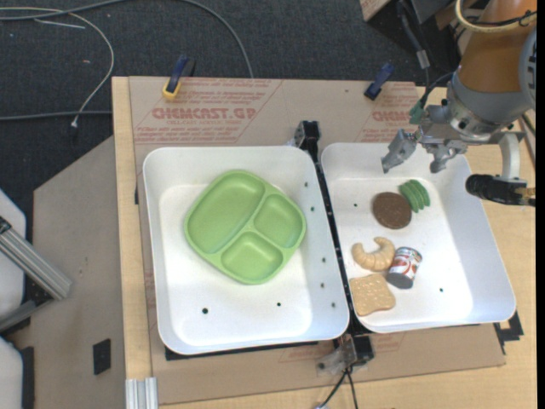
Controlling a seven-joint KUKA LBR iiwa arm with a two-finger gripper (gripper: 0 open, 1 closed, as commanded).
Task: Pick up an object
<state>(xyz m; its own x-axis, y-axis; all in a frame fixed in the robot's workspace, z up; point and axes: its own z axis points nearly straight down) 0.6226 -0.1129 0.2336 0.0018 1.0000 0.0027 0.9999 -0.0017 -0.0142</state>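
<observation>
My gripper [419, 156] hangs over the back of the right bin [490, 254], open, with nothing between its fingers. Just below it lie a green pickle-like piece [415, 194] and a brown round patty [392, 210]. Further forward in the same bin are a tan croissant [375, 253], a small can [404, 267] lying on its side, and a square cracker [372, 294]. The gripper is above and apart from all of them.
The left bin [170, 305] holds a green divided plate [244, 226]. Blue clamps [177, 76] [380, 81] pin the cardboard sheet under the bins at the back. A black clip [306, 134] sits between the bins at the far rim.
</observation>
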